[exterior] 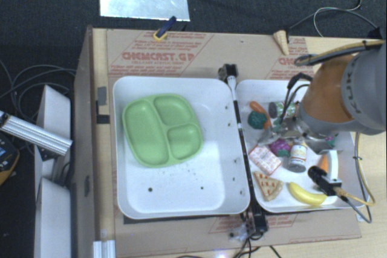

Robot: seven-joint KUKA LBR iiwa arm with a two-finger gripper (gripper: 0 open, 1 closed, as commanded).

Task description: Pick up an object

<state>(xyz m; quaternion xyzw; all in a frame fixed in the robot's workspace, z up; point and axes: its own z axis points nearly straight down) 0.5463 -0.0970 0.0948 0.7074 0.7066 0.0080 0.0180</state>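
Note:
My gripper (282,132) is low in the right bin (243,93), reaching in from the right under the arm's orange band. It hangs just above a purple toy (280,146). Close by lie a pink-and-white packet (265,160), a small white-lidded jar (297,156), a dark green item (259,120), an orange carrot-like piece (258,107) and a small can (275,109). Nearer the front lie a pizza slice (268,185) and a banana (306,194). The arm hides the bin's right part.
The left bin (139,202) holds a green divided plate (162,129). An orange piece (323,161) lies at the right bin's right side. A black clamp (228,73) sits at the far end of the divider between the bins.

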